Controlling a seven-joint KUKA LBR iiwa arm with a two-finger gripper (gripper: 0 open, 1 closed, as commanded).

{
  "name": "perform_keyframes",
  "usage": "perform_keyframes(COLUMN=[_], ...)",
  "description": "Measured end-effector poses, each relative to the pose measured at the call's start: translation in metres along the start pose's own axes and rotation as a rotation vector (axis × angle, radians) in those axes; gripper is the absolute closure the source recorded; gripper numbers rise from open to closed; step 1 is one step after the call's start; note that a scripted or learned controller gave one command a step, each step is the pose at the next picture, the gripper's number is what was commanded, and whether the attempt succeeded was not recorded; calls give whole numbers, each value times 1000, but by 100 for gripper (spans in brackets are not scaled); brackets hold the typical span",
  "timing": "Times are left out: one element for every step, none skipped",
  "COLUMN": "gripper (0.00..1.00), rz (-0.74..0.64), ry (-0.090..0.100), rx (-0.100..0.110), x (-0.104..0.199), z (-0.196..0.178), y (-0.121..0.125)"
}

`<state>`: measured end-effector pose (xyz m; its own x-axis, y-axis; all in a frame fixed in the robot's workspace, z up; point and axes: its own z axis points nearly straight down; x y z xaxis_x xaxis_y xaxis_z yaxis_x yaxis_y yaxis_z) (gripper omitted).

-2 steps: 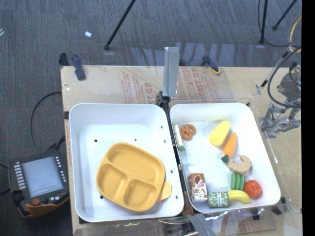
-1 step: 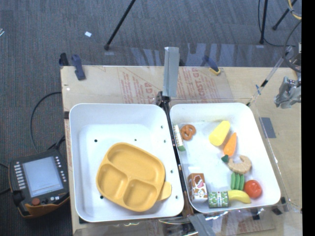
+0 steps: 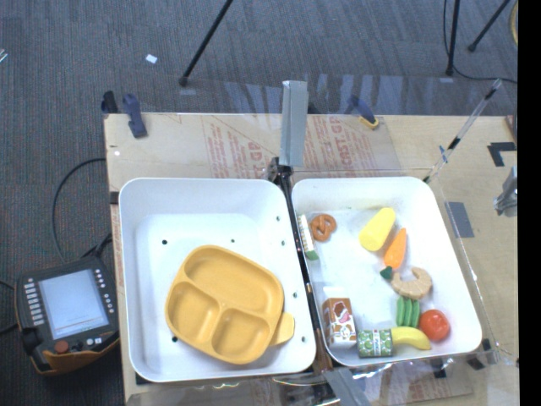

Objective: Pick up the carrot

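The orange carrot (image 3: 396, 249) lies tilted in the right bin (image 3: 363, 194), green end toward the camera.

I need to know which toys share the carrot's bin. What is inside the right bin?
In the right bin: carrot, pretzel, yellow piece, bread slice, tomato, banana, small carton. Anything beneath them is covered.

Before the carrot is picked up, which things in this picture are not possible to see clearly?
- Gripper: cut off by the right edge of the camera view, so its state is unclear.
- Carrot: its green end touches the round bread slice; any overlap there is too small to judge.
- Small carton: its print is too small to read.
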<state>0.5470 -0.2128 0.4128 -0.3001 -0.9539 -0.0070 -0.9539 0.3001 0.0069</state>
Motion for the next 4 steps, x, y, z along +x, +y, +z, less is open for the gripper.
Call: perform_keyframes(gripper=[100, 100, 100, 100], rz=[-249, -669, -1107, -1262], ry=[-1, -3, -3, -5], rx=[-1, -2, -1, -2], x=[-14, 8, 5, -1], z=[-30, -9, -8, 11], y=[-46, 23, 69, 25])
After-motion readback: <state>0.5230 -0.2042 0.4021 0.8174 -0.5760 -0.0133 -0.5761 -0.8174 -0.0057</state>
